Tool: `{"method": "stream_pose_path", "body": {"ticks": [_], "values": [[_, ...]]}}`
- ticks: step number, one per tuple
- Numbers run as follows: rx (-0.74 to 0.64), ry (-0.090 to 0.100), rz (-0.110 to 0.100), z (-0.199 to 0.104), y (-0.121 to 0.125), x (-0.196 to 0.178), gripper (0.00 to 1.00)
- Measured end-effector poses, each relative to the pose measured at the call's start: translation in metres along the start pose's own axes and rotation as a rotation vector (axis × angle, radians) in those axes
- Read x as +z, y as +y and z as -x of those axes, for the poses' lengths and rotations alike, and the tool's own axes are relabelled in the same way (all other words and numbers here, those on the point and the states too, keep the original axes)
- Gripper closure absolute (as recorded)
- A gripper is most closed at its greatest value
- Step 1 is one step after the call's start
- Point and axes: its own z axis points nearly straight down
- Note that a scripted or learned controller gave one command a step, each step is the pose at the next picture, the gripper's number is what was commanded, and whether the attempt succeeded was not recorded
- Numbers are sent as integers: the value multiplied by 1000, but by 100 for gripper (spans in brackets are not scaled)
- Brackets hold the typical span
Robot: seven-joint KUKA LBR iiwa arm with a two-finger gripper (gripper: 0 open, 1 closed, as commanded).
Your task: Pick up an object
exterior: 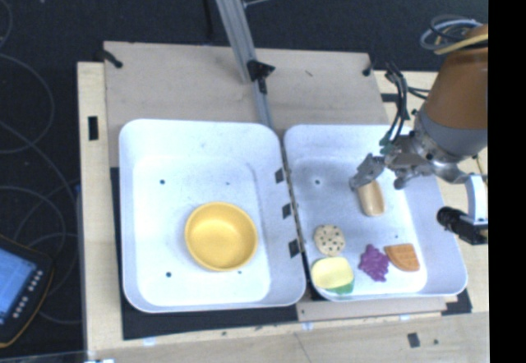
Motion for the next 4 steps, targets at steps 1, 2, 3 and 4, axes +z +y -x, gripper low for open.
{"method": "stream_pose_path", "body": {"ticks": [1, 2, 3, 4], "values": [[2, 0, 0, 0, 0, 0, 0], [6, -2, -5, -4, 2, 44, 0], [6, -2, -5, -11, -1, 90, 0], [5, -2, -2, -9, -1, 134, 0]]}}
